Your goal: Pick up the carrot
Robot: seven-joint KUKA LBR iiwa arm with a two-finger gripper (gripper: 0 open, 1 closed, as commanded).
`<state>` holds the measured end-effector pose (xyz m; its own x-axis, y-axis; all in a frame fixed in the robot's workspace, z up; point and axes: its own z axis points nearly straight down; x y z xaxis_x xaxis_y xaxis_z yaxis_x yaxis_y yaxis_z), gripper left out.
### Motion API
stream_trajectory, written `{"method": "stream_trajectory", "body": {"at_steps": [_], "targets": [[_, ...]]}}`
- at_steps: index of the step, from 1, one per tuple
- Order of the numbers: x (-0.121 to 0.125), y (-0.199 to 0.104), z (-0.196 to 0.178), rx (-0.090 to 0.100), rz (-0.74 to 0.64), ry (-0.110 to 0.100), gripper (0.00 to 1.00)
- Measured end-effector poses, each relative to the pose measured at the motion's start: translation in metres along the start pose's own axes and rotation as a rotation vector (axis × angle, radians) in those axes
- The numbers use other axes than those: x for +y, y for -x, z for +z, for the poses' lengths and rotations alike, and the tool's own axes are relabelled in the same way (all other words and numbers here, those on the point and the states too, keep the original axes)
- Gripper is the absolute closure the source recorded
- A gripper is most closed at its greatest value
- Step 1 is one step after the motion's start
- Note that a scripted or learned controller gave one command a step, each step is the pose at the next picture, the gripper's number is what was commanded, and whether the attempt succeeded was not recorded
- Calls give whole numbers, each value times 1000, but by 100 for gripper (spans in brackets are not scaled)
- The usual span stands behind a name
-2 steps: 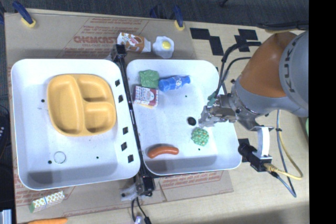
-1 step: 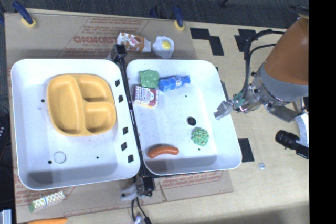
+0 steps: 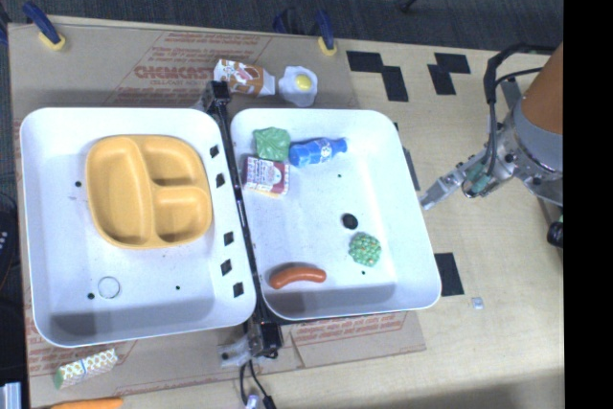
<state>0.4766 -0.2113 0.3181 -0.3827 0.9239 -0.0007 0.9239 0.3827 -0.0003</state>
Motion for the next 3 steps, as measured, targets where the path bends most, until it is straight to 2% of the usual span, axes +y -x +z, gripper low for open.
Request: {"method": "stream_trajectory", "body": {"at_steps": [1, 3], "targets": [[0, 0, 8, 1, 2, -2, 100], [0, 0, -13, -2, -366, 1, 100]]}}
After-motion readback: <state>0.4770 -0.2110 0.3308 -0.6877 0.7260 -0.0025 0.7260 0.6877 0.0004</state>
